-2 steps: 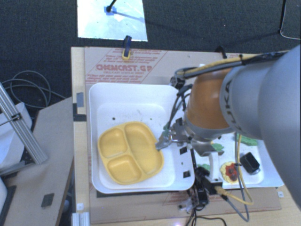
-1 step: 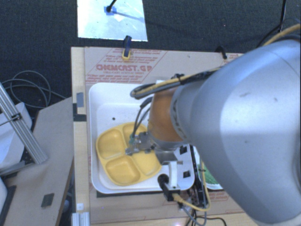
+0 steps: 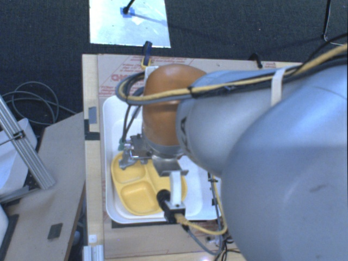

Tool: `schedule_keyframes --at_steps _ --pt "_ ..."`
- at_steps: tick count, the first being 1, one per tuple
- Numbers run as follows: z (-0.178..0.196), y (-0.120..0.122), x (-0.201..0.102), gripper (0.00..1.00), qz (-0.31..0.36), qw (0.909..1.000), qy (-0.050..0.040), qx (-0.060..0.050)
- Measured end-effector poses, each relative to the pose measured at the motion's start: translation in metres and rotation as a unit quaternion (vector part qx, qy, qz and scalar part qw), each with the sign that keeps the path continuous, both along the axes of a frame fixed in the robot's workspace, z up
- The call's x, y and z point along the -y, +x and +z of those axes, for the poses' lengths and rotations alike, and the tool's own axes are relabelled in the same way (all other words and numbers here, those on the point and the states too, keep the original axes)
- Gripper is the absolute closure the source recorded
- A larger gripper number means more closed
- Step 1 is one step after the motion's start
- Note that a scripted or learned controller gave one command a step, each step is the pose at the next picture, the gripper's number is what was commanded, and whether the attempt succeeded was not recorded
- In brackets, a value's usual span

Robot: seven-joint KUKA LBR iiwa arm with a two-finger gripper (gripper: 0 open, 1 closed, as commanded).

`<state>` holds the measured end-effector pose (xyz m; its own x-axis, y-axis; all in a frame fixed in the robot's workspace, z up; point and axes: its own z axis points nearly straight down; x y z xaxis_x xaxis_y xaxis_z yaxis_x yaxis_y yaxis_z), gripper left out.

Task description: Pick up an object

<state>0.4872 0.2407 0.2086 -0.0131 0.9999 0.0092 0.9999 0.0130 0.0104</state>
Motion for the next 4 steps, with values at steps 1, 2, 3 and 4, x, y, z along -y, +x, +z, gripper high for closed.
schedule_keyframes --at_steps 1,2,3,4 --pt "0.004 0.000 0.006 1.00 -0.001 1.0000 -0.0040 -0.005" --pt "0.169 0.022 0.047 1.00 -0.005 1.0000 -0.0011 0.005" --pt "0.146 0.023 0.155 1.00 -0.011 0.9999 -0.0057 -0.004" --pt "0.336 -0.001 0.187 1.00 -0.006 1.0000 -0.0024 0.006"
